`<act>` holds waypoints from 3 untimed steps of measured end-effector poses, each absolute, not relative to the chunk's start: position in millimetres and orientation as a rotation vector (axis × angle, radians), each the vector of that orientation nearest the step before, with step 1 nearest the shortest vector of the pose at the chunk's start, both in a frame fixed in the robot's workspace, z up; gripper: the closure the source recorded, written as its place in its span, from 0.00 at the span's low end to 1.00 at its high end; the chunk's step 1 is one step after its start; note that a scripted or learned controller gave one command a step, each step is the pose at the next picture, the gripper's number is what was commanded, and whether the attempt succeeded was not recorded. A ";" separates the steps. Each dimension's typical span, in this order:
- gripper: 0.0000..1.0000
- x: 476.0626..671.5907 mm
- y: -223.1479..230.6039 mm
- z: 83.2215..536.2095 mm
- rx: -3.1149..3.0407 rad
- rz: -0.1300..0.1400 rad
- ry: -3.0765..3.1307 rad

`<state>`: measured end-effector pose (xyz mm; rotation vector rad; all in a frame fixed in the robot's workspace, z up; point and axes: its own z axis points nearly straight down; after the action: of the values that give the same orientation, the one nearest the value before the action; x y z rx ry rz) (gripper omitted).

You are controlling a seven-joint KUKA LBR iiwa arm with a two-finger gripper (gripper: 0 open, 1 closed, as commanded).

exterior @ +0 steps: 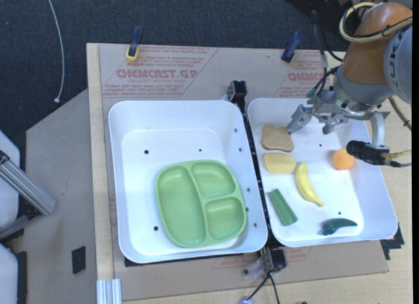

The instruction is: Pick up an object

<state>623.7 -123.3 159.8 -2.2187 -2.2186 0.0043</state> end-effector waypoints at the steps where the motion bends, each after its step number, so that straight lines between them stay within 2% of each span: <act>1: 0.00 620.1 -123.0 96.0 -2.217 0.007 -2.216; 2: 1.00 622.1 -123.2 110.8 -2.223 -0.001 -2.221; 3: 1.00 617.7 -118.1 170.4 -2.223 -0.003 -2.224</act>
<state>617.7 -118.1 170.4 -2.2232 -2.2244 -0.0029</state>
